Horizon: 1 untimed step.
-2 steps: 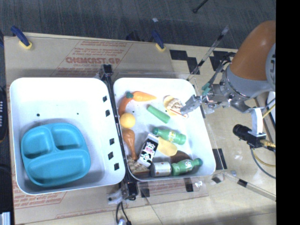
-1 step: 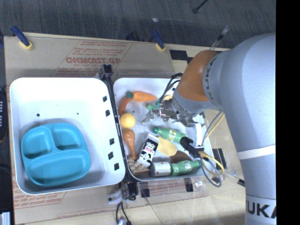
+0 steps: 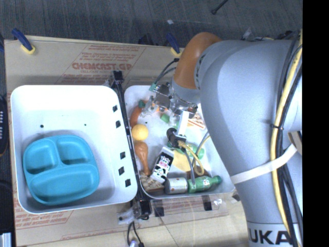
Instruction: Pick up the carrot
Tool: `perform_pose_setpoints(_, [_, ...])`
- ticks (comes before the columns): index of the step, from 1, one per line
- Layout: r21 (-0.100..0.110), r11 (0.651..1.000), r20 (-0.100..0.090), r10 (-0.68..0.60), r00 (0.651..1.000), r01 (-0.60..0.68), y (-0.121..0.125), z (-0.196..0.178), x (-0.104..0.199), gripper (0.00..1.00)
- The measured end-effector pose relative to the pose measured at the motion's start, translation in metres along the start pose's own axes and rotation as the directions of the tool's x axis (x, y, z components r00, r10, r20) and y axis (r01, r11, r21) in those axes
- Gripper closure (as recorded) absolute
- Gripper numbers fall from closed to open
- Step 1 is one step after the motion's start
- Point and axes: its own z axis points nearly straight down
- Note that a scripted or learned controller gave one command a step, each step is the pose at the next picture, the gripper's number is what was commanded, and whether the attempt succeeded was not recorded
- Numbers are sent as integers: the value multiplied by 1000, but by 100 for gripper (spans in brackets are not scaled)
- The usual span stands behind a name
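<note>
The arm [image 3: 247, 117] comes in from the right and covers a good part of the right bin [image 3: 134, 92], its orange band [image 3: 190, 60] sitting over the far end. The gripper [image 3: 167, 104] is down among the clutter at the top of that bin, but whether it is open or closed I cannot tell; nothing shows clearly between its tips. The carrot [image 3: 135, 116] lies just to its left, against the bin's left wall, slanted, with a yellow lemon [image 3: 140, 133] right below it and a brown pear-shaped piece [image 3: 142, 156] further down. Near the front lie a black-and-white carton [image 3: 163, 166] and a green bottle [image 3: 193, 184]. Over in the left bin [image 3: 61, 99], a blue divided tray [image 3: 60, 169] rests at the near corner.
</note>
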Motion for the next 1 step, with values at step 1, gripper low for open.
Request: perform_pose_setpoints(1, [6,1000,0,-9,1000,9,0,-10,1,100])
